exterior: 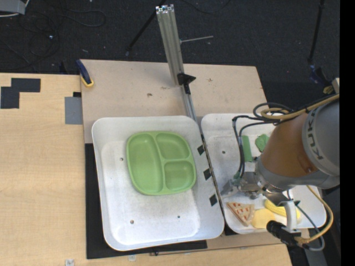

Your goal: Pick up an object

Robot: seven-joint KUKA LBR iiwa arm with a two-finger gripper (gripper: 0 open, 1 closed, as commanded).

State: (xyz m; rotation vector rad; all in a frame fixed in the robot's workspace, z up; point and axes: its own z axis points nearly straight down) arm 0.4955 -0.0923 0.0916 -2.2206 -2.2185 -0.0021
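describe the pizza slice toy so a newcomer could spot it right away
Look in the right bin, at its near edge below the gripper. The pizza slice lies flat there: a tan triangle with red dots, beside a plain yellow banana.

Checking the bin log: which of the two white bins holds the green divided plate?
The left bin holds the green divided plate; the right bin, under the arm, has small toy items.

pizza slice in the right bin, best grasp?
Take the pizza slice across its narrow width near the middle, coming straight down. It lies flat on the right bin floor, crowded by yellow pieces on its right; the hand hangs just above.
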